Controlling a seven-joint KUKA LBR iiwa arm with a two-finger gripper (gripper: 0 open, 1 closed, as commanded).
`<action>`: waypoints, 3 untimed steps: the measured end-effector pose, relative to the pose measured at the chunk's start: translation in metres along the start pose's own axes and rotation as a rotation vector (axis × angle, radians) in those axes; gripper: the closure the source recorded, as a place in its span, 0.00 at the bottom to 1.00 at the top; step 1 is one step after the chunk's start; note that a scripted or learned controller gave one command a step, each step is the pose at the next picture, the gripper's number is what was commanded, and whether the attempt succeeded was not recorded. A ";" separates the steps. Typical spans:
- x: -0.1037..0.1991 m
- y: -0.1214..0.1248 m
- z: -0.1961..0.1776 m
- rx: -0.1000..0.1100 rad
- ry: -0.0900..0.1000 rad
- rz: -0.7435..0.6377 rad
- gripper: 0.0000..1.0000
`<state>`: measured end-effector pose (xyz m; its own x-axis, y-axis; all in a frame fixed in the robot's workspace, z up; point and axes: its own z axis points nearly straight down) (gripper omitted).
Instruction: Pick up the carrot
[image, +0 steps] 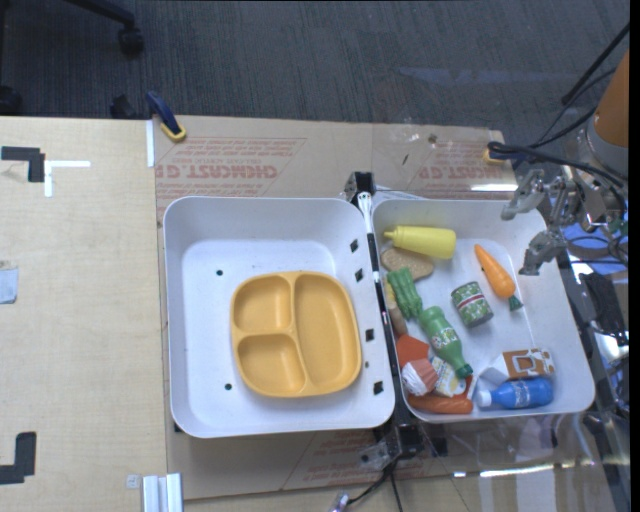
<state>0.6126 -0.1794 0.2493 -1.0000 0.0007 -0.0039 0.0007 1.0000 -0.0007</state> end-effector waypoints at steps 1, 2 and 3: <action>-0.040 -0.042 0.099 0.000 -0.001 -0.038 0.00; -0.047 -0.042 0.156 -0.001 -0.001 0.067 0.00; -0.051 -0.039 0.143 -0.002 -0.009 0.064 1.00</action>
<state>0.6636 -0.2186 0.1064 -0.9978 0.0651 -0.0126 0.0651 0.9979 0.0020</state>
